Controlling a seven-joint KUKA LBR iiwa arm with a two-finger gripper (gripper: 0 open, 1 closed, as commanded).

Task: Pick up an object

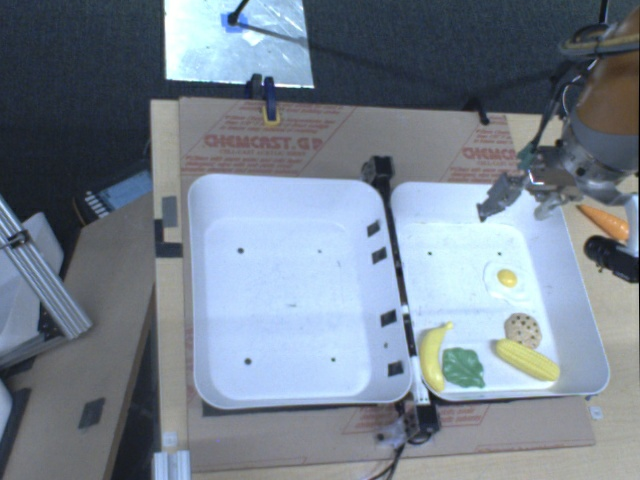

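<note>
Bins sit side by side on the bench; the left bin [290,288] has a bare white floor with a few dark dots; the right bin [455,258] holds all the toy food along its near and right parts. Going rightward there: a banana [432,356] by the near-left corner, touching a green leafy piece [463,367] just to its right; a fried egg [506,278] farther back; a cookie [521,328] near the corn cob [526,360] at the near-right corner. An orange carrot [606,219] lies outside the right rim. The gripper [520,196] hangs over the far-right part of the right bin, fingers spread apart with nothing between them, well apart from the food.
</note>
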